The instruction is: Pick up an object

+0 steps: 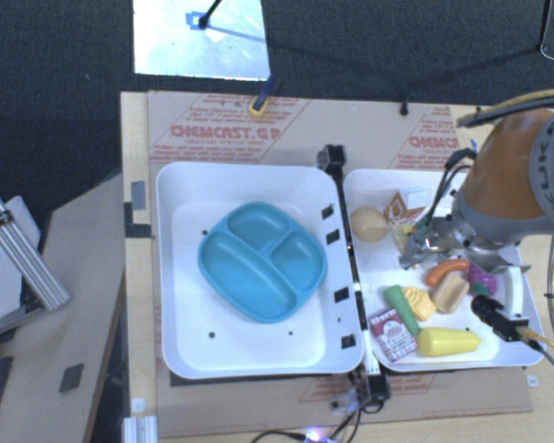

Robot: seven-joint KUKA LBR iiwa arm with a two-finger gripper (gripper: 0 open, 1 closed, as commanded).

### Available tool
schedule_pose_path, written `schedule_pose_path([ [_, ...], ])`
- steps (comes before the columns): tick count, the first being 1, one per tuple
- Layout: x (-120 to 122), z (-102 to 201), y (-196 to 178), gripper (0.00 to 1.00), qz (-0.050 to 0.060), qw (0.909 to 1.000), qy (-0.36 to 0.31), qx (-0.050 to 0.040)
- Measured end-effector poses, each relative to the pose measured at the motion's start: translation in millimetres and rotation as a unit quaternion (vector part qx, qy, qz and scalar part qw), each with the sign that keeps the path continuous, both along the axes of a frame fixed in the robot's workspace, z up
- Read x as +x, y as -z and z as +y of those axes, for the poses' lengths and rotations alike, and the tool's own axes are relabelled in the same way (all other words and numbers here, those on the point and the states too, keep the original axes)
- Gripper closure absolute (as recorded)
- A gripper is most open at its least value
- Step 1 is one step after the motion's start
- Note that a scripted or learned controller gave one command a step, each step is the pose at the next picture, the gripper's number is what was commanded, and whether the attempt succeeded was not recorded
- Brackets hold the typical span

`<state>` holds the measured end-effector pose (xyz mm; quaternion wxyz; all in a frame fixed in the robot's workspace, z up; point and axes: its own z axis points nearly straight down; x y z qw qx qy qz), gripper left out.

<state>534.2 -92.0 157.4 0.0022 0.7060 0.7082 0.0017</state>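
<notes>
Arm's gripper point(423, 247) hangs low over right bin point(374, 185) centre, by orange carrot point(445, 270); can't tell pincer state. Nothing lifted yet, pick still to do. Blue plate point(262, 260) in left bin point(175, 247).

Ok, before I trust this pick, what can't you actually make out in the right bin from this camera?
- Gripper: its tips blur into the clutter under the arm's wrist, so open or shut is unreadable.
- Purple item: mostly covered by the arm, shape unknown.
- Carrot: its far end runs under the gripper body.
- Small red packet: its print is too small to read.
- Right bin: its far right side is hidden by the arm.
</notes>
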Motion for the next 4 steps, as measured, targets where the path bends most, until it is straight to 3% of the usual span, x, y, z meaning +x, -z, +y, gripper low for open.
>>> schedule_pose_path([
  [1,3,-9,-59,1.00,0.000,1.0000,0.000,-0.0003],
  [2,4,-9,-67,1.00,0.001,1.0000,0.000,0.0001],
  [3,5,43,-61,1.00,0.002,1.0000,-0.002,0.0011],
  [4,24,82,-76,1.00,0.001,1.0000,-0.002,0.0008],
])
